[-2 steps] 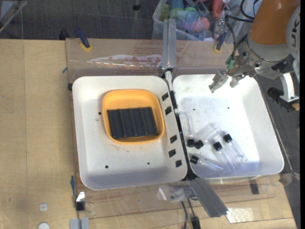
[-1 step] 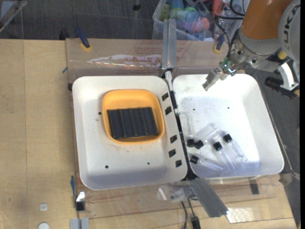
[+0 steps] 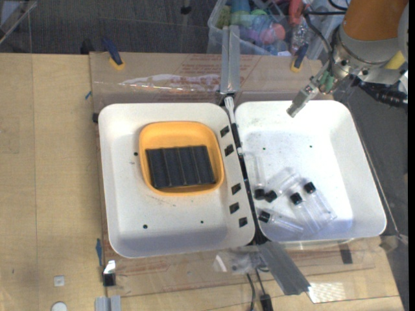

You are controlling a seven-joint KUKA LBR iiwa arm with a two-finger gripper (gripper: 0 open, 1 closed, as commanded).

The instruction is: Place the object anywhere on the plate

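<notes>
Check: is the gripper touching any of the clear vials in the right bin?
Apart. In the camera view the gripper hangs over the right bin's far edge, while the clear vials lie near its front, bare white floor between them.

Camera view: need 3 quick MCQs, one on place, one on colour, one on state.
1. Where do the clear vials with black caps lie?
A. in the right bin
B. on the plate
C. on the bench outside the bins

2. What colour is the plate in the left bin?
A. blue
B. orange-yellow
C. green

3. What lies on the plate?
A. one clear vial
B. a dark ribbed block
C. a roll of tape

Key:
1 A, since the vials sit at the near side of the right bin, close to the divider.
2 B, since its rim is orange-yellow against the white bin.
3 B, since the dark ribbed block covers most of it, while the tool hangs above the right bin's far edge.
</notes>
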